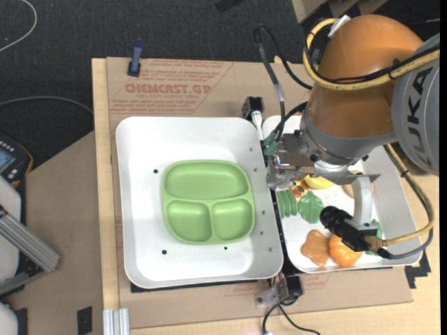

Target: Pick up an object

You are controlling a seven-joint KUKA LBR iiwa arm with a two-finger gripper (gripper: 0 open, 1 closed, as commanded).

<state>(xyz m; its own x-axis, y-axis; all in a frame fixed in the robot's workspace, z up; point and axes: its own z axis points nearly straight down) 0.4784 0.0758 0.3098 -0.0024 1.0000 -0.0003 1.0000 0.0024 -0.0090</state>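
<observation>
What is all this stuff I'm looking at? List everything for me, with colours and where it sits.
Bins: two, white; left bin, right bin, side by side on the bench.
Divided plate: one, light green, three compartments, middle of the left bin.
Green toy: one, ribbed, left part of the right bin.
Orange pieces: two, near edge of the right bin.
Yellow piece: one, partly hidden under the arm.
Cardboard sheet: one, brown, red lettering, under the bins.
Blue clip: one, far left corner of the cardboard.
Arm: one, grey and orange, above the right bin.
</observation>
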